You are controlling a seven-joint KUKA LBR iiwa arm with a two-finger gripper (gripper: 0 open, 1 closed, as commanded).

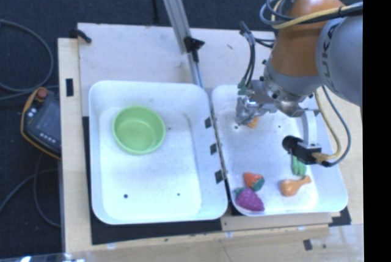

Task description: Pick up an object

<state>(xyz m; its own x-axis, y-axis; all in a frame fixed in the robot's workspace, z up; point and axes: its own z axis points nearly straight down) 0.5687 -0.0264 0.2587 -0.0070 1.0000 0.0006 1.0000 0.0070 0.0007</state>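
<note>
My gripper point(247, 115) hangs low over the back left part of the right bin point(269, 138). A small orange object point(253, 123) peeks out right at its tip, mostly hidden by the gripper body. Whether it is gripped or just lies beneath cannot be told. Along the right bin's front edge lie a red-orange toy fruit with a green top point(253, 181), a purple bunch of grapes point(249, 200) and an orange pear-shaped piece point(294, 185). A green item point(298, 165) is half hidden under a black part of the arm.
A light green bowl point(139, 129) stands in the back left of the left bin point(153, 193). A slanted metal post point(177, 10) rises from behind the bins' dividing walls. Cables loop around the arm's wrist above the right bin.
</note>
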